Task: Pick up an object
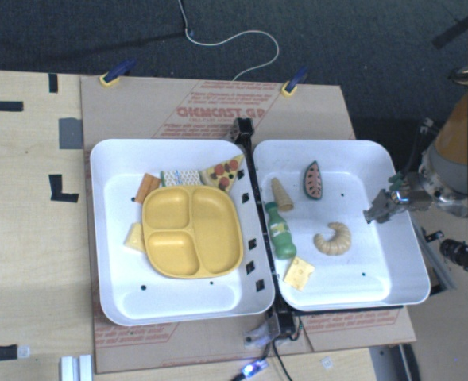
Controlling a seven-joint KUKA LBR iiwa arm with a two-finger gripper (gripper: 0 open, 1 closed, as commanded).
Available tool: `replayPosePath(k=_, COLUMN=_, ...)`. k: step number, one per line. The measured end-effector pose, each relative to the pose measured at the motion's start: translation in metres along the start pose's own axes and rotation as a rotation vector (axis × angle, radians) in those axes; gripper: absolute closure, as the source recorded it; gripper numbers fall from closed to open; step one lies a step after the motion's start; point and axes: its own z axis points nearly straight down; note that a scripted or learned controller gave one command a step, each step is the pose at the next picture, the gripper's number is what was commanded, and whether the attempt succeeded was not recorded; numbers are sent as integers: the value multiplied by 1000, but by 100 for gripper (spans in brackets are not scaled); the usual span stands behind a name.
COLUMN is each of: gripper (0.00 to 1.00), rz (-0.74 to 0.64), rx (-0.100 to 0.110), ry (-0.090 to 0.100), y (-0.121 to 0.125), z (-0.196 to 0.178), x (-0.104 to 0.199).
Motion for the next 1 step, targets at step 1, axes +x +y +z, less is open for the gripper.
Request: replayPosePath(k=1, gripper=100, rz=-5, rx=4, ry=3, y=37, z=8, x=46)
